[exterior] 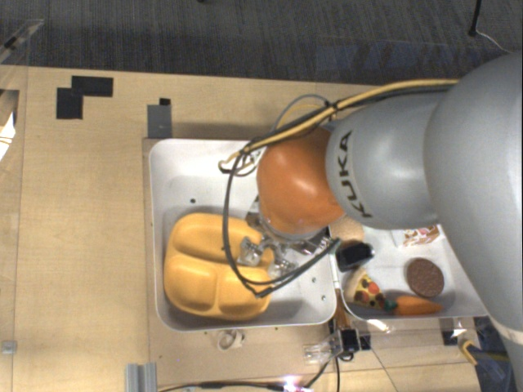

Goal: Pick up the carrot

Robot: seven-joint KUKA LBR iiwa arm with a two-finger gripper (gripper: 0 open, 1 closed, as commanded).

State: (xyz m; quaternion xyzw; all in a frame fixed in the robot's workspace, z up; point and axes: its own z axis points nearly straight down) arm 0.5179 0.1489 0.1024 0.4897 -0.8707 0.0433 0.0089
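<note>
**Pincer over the wrong bin; the carrot not yet reached**

My pincer [270, 256] hangs low in the left bin [176, 166], tucked under my own wrist and its cables. It is right against the yellow lump [200, 272], which lies on the side away from the carrot. From this camera I cannot tell how far the pincer is open, or whether it has hold of anything. I see no carrot in it.

The carrot [415, 305] lies in the right bin [388, 264], across the wall between the bins from my pincer and well apart from it. It lies flat, its length running roughly along that bin's near edge. A brown disc [426, 277] sits just beyond it. A small speckled thing [368, 291] sits just beside the end that points toward my pincer.

I judge that I am at the approach step, with the grasp not begun. The next move calls for a lift clear of the yellow lump, then a pass over the dividing wall. After that I must come down over the carrot's middle, pincer open and set across its length. The descent must be narrow enough to miss the disc and the speckled thing.
</note>
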